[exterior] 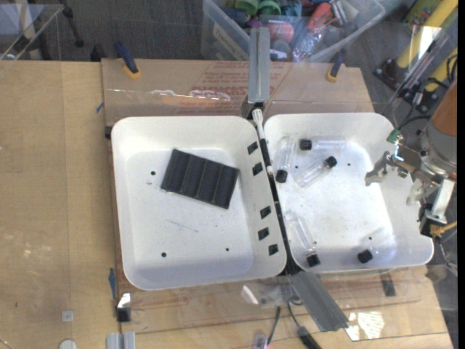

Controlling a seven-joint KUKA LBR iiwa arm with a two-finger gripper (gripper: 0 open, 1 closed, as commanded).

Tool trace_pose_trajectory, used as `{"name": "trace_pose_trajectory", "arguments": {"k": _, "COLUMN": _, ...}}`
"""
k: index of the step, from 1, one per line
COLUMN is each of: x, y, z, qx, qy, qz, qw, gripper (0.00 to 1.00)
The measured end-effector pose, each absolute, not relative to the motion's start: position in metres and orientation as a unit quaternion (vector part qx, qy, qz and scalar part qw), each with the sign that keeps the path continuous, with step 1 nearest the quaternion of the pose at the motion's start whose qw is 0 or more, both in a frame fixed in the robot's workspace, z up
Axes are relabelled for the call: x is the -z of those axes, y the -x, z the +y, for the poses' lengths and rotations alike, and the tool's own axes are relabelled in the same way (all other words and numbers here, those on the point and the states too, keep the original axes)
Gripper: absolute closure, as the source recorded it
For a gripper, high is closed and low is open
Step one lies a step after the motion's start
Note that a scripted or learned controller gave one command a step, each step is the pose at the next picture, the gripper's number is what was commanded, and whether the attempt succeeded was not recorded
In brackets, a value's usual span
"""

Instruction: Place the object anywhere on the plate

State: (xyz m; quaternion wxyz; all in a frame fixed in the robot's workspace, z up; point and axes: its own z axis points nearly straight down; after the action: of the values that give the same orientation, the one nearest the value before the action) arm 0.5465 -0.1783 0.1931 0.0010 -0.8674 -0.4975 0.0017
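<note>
A black ribbed rectangular plate [200, 178] lies flat in the left bin [138, 217], toward its back. Several clear tubes with black caps lie in the right bin [349, 209]. One tube [317, 169] is near the back, another [289, 153] lies beside the divider, and a third [301, 235] rests at the front left. A loose-looking black cap [364, 256] sits near the front rim. My gripper [427, 195] hangs over the right bin's right edge, well away from the plate, and nothing is visibly held.
A metal divider with black clips [263, 195] runs between the bins. A clear tub of colourful items [290, 9] stands behind the bench. Cardboard [182, 78] lies under the bins' back edge.
</note>
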Motion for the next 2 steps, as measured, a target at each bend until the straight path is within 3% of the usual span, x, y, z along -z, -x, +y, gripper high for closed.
{"name": "trace_pose_trajectory", "arguments": {"k": 1, "x": -0.193, "y": -0.547, "z": -0.178, "qx": -0.0016, "qy": 0.867, "qz": -0.498, "qw": 0.001, "gripper": 0.00}}
{"name": "trace_pose_trajectory", "arguments": {"k": 2, "x": -0.253, "y": -0.515, "z": -0.135, "qx": -0.0007, "qy": 0.814, "qz": -0.581, "qw": 0.000, "gripper": 0.00}}
